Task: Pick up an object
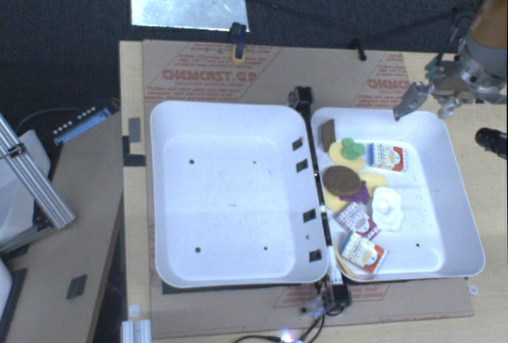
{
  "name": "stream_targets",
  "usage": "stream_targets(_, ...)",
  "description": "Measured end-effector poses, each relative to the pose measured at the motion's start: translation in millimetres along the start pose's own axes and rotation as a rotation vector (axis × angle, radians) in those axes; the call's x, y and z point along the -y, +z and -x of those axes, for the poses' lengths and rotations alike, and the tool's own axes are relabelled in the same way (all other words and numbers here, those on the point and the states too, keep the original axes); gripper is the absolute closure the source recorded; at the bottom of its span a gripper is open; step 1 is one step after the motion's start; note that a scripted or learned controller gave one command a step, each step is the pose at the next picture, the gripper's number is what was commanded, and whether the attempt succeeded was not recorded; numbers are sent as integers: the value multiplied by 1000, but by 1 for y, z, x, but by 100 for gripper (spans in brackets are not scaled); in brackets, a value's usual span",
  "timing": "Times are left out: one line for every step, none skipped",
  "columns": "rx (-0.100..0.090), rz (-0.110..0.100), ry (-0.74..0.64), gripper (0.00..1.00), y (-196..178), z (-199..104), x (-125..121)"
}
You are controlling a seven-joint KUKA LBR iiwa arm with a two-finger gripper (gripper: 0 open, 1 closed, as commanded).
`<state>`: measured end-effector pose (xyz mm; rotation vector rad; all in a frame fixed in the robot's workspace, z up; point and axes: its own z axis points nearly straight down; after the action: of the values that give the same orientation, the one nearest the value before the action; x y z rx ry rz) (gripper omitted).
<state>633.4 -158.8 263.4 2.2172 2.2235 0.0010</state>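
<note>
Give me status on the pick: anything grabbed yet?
Nothing looks picked. The claw sits above the far edge of the right bin, with no item seen in it. The toy items, including the brown disc and white piece, lie in that bin. Descent, grasp and lift all remain.

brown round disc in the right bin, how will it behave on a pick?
The brown disc looks flat and rigid, so probably no flop. It lies low among neighbours, overlapping a purple piece, so the claw may struggle for an edge. Flat, so unlikely to roll.
</note>
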Motion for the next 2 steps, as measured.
stream_targets(-5, -11, -3, 0, 171, -47, 23)
stream_targets(0, 2, -1, 100, 152, -44, 19)
